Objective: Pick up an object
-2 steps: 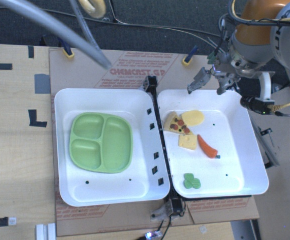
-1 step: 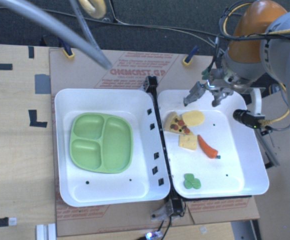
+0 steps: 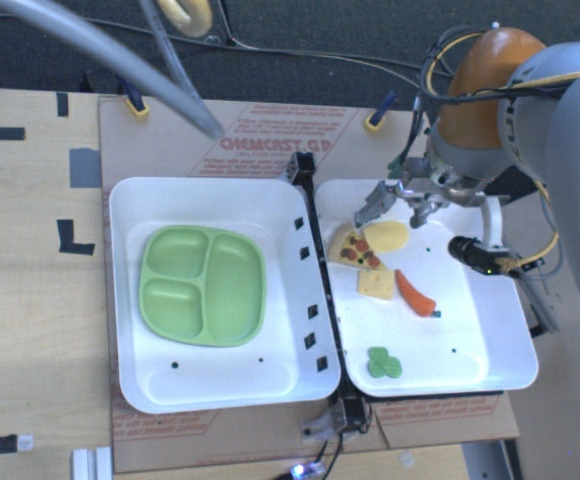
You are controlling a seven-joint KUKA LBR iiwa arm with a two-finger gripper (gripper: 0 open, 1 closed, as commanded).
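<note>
Two white bins [image 3: 130, 268], open hand [image 3: 400, 206]

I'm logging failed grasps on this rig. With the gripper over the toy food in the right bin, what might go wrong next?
1. The gripper hangs over crowded pieces: pizza slice, yellow chip-like piece and cheese wedge touch or overlap, so it may pinch two or none.
2. These look flat and may slip.
3. They lie near the divider, so a finger might hit it.

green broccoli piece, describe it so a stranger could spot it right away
Look in the right-hand white bin, at its near edge. The green broccoli piece lies there alone, apart from the yellow and orange food clustered higher up; it is the only green, lumpy item in that bin.
</note>
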